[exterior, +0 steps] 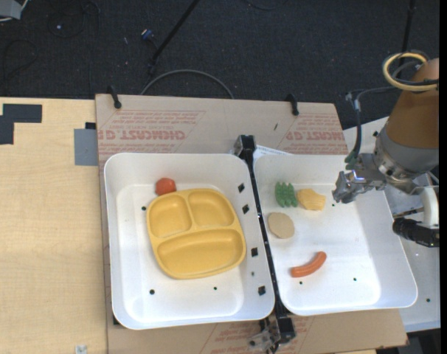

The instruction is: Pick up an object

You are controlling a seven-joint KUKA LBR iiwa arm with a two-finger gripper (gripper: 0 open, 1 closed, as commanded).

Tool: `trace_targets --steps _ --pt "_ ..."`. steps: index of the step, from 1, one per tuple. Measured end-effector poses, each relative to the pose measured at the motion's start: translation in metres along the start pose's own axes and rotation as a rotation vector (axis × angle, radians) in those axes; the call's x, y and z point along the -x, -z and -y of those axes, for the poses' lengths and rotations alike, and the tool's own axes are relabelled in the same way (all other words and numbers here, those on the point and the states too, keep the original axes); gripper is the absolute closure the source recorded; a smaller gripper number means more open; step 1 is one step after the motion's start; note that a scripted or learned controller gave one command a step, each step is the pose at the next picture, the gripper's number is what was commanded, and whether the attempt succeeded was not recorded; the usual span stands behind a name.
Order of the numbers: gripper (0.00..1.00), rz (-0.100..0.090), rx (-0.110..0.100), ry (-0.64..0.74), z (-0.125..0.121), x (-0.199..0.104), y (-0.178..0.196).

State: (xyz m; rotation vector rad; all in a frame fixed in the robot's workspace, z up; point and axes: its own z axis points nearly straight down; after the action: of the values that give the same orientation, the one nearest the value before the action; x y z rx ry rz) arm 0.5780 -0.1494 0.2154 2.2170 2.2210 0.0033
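The right bin (371,271) holds a green ridged piece (285,194), a yellow chunk (310,199), a round tan piece (281,225) and an orange-red sausage (308,265). My gripper (347,188) hangs over the bin's upper right part, just right of the yellow chunk and apart from it. Nothing shows between it and the bin floor. In the left bin (127,286) lies a yellow divided tray (196,232), and a small red tomato (165,186) rests at the tray's upper left corner.
A black divider (257,234) runs between the two bins. Cardboard (209,127) lies beneath both bins. The grey arm with its orange band (414,116) comes in from the right, over the right bin's far corner. A wooden benchtop (39,227) stretches to the left.
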Motion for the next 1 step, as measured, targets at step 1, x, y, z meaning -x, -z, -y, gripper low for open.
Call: trace_targets --steps 1 --pt "1.00 0.000 0.000 0.000 -0.0013 0.0009 0.0533"
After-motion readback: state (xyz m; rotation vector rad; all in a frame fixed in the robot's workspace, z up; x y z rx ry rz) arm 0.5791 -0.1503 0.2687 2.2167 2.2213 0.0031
